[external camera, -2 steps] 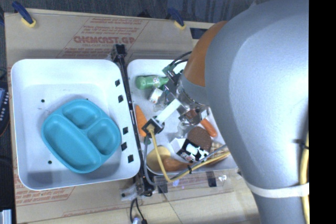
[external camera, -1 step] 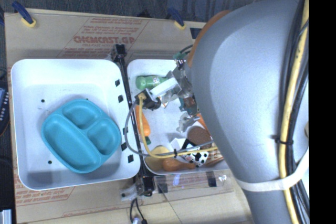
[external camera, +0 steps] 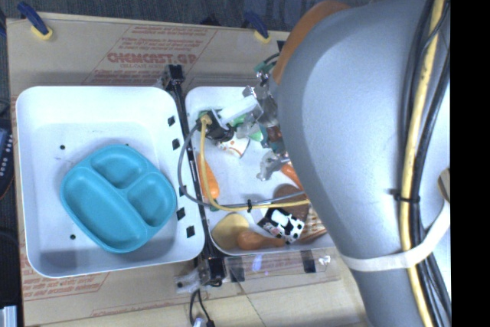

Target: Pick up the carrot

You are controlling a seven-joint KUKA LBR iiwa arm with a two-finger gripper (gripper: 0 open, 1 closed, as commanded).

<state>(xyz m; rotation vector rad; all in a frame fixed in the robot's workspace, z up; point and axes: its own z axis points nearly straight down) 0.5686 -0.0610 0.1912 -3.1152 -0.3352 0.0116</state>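
Carrot (external camera: 209,178) lies in the right bin (external camera: 218,99), hard against its left wall, long axis running along that wall, roughly midway between the bin's far and near edges. A yellow cable (external camera: 200,191) loops right beside it and partly over it. Nothing is gripping it.

To do this step well: come straight down over the carrot's middle, jaws set across its short width, and keep clear of the wall and the cable so neither gets pinched; the wall leaves little room on that side, so a slight inward nudge first may help.

Gripper (external camera: 256,130) sits toward the bin's far side, near a small white and orange toy (external camera: 233,145), apart from the carrot. Cannot tell if the jaws are spread or closed.

Arm (external camera: 360,134) reaches in from the right, its bulky grey body covering the bin's right half, orange band at the top. Cow toy (external camera: 282,225) lies at the near edge. Left bin holds a blue plate (external camera: 116,197).
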